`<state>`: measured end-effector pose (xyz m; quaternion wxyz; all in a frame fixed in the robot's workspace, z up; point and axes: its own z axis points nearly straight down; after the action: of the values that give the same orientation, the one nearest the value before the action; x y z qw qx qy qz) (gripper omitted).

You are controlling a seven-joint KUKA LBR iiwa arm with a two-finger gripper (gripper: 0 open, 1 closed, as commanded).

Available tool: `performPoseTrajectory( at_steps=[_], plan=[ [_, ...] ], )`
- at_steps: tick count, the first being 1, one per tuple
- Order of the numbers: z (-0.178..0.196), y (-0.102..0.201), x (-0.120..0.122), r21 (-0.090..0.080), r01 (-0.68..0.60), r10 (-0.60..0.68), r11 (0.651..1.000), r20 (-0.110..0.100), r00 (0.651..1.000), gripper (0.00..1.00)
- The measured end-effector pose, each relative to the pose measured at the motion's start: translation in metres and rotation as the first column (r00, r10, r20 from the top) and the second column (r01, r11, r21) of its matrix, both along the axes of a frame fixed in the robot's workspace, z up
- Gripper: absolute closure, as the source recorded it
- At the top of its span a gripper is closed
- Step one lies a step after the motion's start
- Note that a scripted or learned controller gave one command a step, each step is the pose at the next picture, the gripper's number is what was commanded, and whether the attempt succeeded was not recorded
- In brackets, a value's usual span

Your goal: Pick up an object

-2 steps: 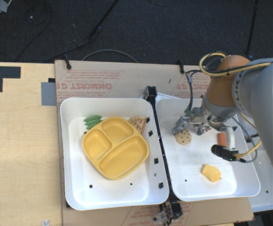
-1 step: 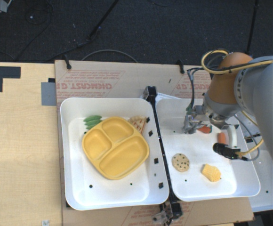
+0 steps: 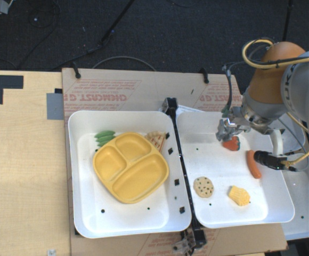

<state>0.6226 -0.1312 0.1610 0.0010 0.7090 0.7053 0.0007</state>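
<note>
One cookie, one cheese wedge, one hot dog, one yellow tray.

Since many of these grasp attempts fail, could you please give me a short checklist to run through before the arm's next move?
1. Gripper is over the right bin: ok.
2. Gripper is at a target, the red object: ok.
3. Red object is between the fingers: cannot tell.
4. Orange carrot-like piece lies apart from the gripper: ok.
5. Cookie and yellow chunk lie away from the gripper: ok.
</note>
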Motion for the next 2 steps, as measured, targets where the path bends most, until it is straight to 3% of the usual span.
performPoseTrajectory(
  at_steps=[1,2],
  plan=[
    [0.053,-0.001,0.001,0.000,-0.006,0.006,1.000,0.000,1.000,1.00],
    [0.050,0.046,-0.027,0.003,-0.009,0.009,1.000,-0.008,1.000,1.00]
  ],
)
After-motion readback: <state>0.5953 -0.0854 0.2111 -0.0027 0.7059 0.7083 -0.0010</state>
